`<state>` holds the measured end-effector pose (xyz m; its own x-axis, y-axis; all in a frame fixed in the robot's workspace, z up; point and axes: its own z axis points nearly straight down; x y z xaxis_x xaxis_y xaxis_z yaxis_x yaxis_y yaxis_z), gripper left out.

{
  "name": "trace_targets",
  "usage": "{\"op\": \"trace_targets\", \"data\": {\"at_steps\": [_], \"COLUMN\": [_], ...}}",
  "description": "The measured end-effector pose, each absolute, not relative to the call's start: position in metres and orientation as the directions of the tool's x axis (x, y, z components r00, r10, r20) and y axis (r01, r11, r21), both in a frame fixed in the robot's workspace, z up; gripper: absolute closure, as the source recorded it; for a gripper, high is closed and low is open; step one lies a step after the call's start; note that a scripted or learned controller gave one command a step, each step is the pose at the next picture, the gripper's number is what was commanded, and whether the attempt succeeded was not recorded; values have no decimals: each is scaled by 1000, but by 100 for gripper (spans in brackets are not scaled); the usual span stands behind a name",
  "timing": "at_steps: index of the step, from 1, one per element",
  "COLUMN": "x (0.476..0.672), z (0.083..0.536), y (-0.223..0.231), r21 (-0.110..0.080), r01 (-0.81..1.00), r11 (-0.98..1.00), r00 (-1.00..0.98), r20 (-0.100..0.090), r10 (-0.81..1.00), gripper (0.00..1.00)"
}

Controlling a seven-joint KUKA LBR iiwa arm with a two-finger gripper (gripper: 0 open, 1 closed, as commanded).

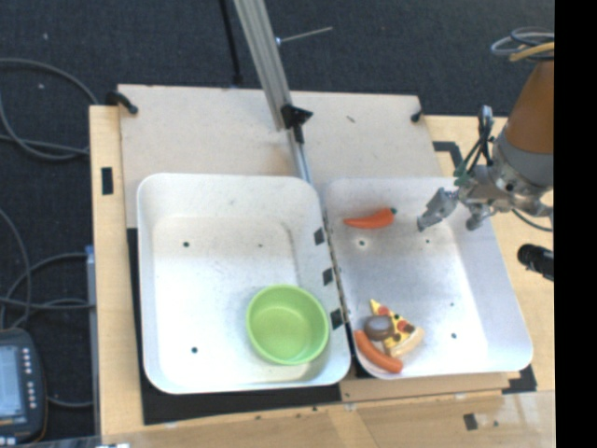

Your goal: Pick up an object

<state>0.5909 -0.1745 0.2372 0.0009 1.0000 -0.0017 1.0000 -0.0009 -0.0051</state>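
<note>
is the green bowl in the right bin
No, the green bowl sits in the left bin, near its front right corner.

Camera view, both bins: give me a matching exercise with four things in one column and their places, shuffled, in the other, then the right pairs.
Things:
1. green bowl
2. orange pepper
3. plate of toy food
4. gripper

Places:
A. near left corner of the right bin
B. over the far right part of the right bin
C. near right part of the left bin
D. far left part of the right bin

Pairs: 1-C, 2-D, 3-A, 4-B
</note>
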Motion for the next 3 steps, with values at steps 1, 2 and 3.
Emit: {"op": "trace_targets", "data": {"at_steps": [1, 2, 3], "x": [590, 586, 589], "z": [174, 111, 126], "y": [-177, -182, -182], "r21": [-6, -5, 4], "r01": [1000, 1000, 1000], "r11": [-1, -1, -5], "r00": [1, 1, 5], "r20": [-2, -2, -1], "r10": [1000, 1000, 1000], "gripper": [0, 0, 100]}}
